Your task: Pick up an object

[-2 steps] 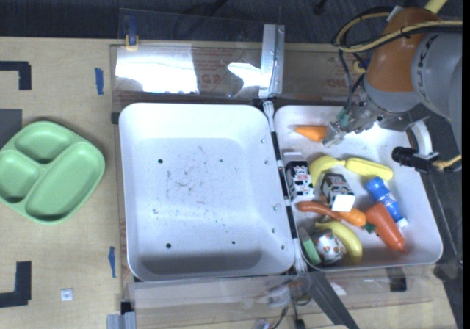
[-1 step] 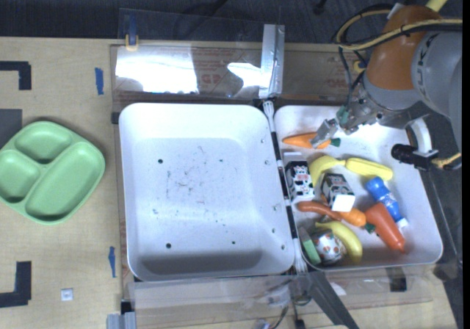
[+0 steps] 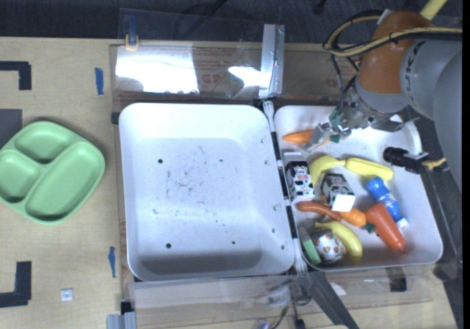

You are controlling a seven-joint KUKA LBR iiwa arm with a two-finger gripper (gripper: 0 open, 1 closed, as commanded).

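Camera view had the front of the right bin (image 3: 433, 247) nearest me, and that was where the clutter sat: a small patterned ball (image 3: 330, 248) against a yellow banana (image 3: 351, 239), and an orange carrot (image 3: 388, 228) lying slantwise just beside them. A little further in I saw a blue bottle (image 3: 383, 196), a second banana (image 3: 367, 167) and a black-and-white printed box (image 3: 298, 178) hard against the bin's left wall. Beyond those, the gripper (image 3: 328, 131) hung low over the bin's far left corner, right at a small orange carrot (image 3: 297, 137); whether its jaws were clenched or released I could not tell, and I saw nothing held. The left bin (image 3: 198, 181) lay alongside. Off to the far left sat a green divided plate (image 3: 48, 171) on the bench.
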